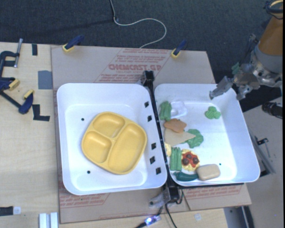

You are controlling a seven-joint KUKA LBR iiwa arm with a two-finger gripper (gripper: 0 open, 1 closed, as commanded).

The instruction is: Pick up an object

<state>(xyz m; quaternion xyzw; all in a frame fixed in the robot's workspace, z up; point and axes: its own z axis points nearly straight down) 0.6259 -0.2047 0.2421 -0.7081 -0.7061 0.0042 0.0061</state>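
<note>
Hovering over the far right corner of the right bin (249,141), the gripper (226,90) sits above the rim with nothing between its fingers that I can see; whether those fingers are spread or closed I cannot tell, since from this angle they read as one grey shape. By my judgement the pick has not yet begun: every object lies in the bin, none lifted. Nearest the gripper is a small green broccoli piece (212,112), lying alone on the white floor, apart from the rest. Along the bin's left side a cluster runs from a green pepper (165,110) past a tan flat piece (175,126) down to a beige bread roll (208,172) near the front rim. The left bin (69,127) bears a yellow divided plate (114,142). What remains is the descent, the closing and the lift.
</note>
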